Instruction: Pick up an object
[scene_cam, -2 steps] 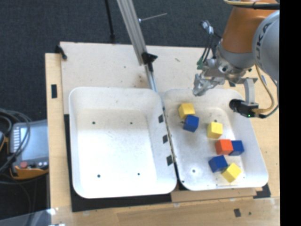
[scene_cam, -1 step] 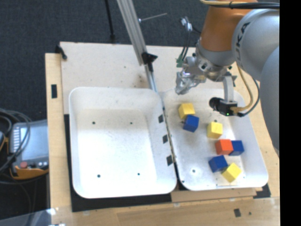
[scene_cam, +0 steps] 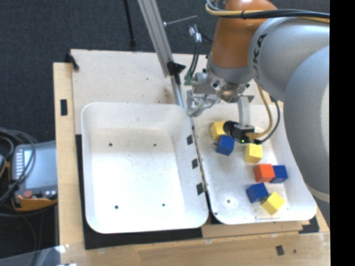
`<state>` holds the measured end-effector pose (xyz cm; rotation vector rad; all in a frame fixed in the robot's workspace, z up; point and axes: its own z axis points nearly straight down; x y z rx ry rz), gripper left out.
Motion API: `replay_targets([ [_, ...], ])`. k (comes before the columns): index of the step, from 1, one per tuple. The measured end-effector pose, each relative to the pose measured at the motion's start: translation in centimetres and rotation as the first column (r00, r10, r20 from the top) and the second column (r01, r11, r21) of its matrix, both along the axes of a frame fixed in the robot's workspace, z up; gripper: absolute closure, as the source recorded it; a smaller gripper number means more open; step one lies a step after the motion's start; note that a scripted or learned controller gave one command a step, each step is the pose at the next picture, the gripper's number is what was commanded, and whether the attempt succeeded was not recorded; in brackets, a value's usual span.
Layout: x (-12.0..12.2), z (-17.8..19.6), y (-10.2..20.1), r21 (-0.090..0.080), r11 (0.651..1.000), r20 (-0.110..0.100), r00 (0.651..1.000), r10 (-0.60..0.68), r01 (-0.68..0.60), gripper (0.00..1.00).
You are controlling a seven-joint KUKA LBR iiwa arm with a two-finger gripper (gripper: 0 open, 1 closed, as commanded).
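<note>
The gripper point(scene_cam: 195, 105) is hanging over the upper middle of the frame, right above the seam where the left bin point(scene_cam: 138, 165) and the right bin point(scene_cam: 232, 176) are meeting, and whether it is spread or pressed together cannot be told from this slant, since the wrist is crowding the metal parts into one tangle; nothing is showing as pinched in it. The nearest candidate for picking is sitting just below and to the right of it: a yellow block point(scene_cam: 217, 129) lying near the upper left corner of the right bin, with a blue block point(scene_cam: 225, 145) touching or nearly touching its lower side. So the coming move is probably turning on a short shift toward the lower right and then a descent. The yellow block is looking small, cube-like and matte, with no clear long axis; its closeness to the blue one is likely making a clean grasp awkward. Farther toward the lower right, a second yellow block point(scene_cam: 253, 152), an orange block point(scene_cam: 264, 172) pressed against another blue block point(scene_cam: 279, 173), and a blue and yellow pair point(scene_cam: 264, 197) are lying scattered, well apart from the gripper.
</note>
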<state>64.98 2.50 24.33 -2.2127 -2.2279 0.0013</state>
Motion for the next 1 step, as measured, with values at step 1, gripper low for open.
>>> replay_targets([
  [1,0.19,-1.15,5.28,0.000,1.000,-0.001,1.000,0.000,0.000,1.00],
])
